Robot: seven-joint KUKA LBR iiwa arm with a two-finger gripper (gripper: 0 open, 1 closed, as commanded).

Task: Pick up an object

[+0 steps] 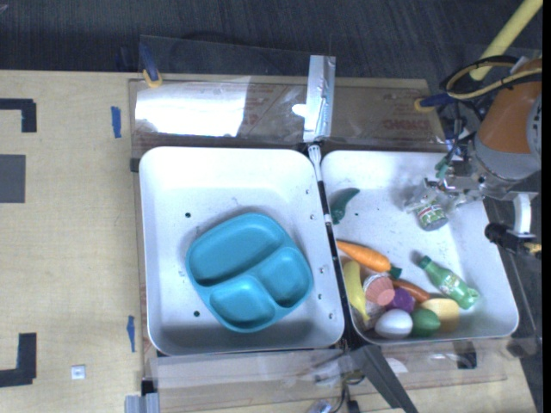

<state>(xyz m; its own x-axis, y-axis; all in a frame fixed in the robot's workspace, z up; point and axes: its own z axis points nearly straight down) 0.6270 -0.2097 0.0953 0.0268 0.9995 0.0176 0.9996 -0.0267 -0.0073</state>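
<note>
Toward three o'clock in the right-hand bin (504,312), the gripper (433,198) hangs low over the bin's upper floor, and whether it is apart or together I cannot tell, since the metal at its tip blurs into a small greyish object (431,218) just under it, too indistinct to name. The likeliest pickings lie in a heap at the bin's six o'clock corner: a toy carrot (366,255) lying aslant, a yellow banana (353,289) along the dividing wall, a green bottle (449,283), a white egg (395,323), a round pinkish slice (379,291) and a small green fruit (426,321), all touching or nearly so. These look like light, stiff plastic, smooth enough to slip, so I judge the carrot or the bottle best taken across the narrow middle. A dark green leaf-shaped piece (343,201) lies alone near the divider at ten o'clock, flat and probably hard to pinch. In the left bin (164,175) sits a blue divided plate (249,270). Both bins rest on a pale wooden tabletop (65,231), with dark carpet beyond at twelve o'clock.
</note>
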